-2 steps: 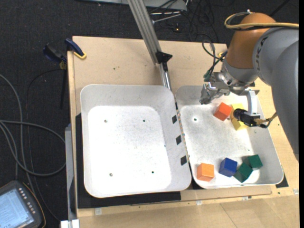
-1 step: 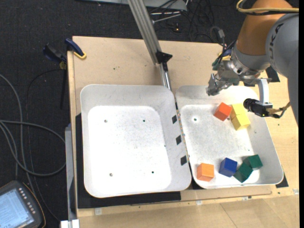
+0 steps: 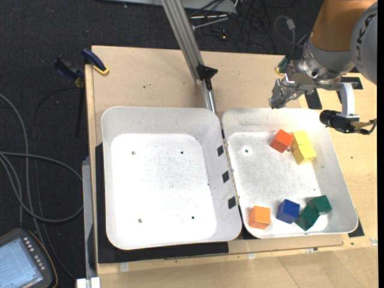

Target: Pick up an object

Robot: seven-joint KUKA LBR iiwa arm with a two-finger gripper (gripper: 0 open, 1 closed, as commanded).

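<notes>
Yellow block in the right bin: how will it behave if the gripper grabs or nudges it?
The yellow block looks rigid with flat faces, so it should slide rather than roll. It touches the orange block, so a nudge would probably move both. It sits near the right bin back wall, which may crowd the gripper.

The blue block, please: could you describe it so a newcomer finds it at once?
Look in the right bin, along its near edge. The blue block sits there between an orange block and two dark green blocks; it is the only blue one.
</notes>
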